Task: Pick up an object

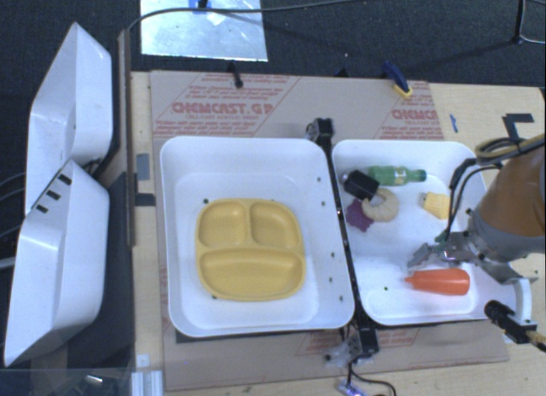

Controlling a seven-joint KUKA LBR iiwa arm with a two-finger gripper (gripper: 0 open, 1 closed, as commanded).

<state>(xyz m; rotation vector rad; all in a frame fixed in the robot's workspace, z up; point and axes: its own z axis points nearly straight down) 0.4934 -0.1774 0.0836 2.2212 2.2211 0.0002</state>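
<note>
Counter [256, 100]: brown board with red lettering fills the middle of the frame and carries two shallow white bins side by side.
Right bin [388, 307]: sits at the lower right of the frame; its near rim lies toward the bottom edge.
Orange carrot-like object [438, 281]: lies on its side near the right bin's bottom edge, long axis running left to right, close under the gripper.
Gripper [429, 253]: sits low in the right bin, just above the orange object in the frame; whether it is spread or pressed together cannot be told, and nothing is visibly pinched in it.
Arm [514, 211]: enters from the right edge, orange band showing above the grey wrist.
Left bin [175, 215]: occupies the centre-left of the frame, touching the right bin along a shared middle rim.
Yellow tray [249, 247]: three-compartment plate lying flat in the middle of the left bin.
Purple piece [358, 217]: rests near the right bin's left wall, touching the pale ring.
Pale ring [383, 206]: doughnut-like shape just right of the purple piece.
Yellow wedge [435, 205]: sits toward the bin's right side, above the gripper in the frame.
Black block [361, 185]: lies at the bin's upper left.
Green bottle [396, 175]: lies on its side just above the pale ring.
Foil sheet [203, 10]: shiny square on the dark floor at the upper left of the frame.
</note>
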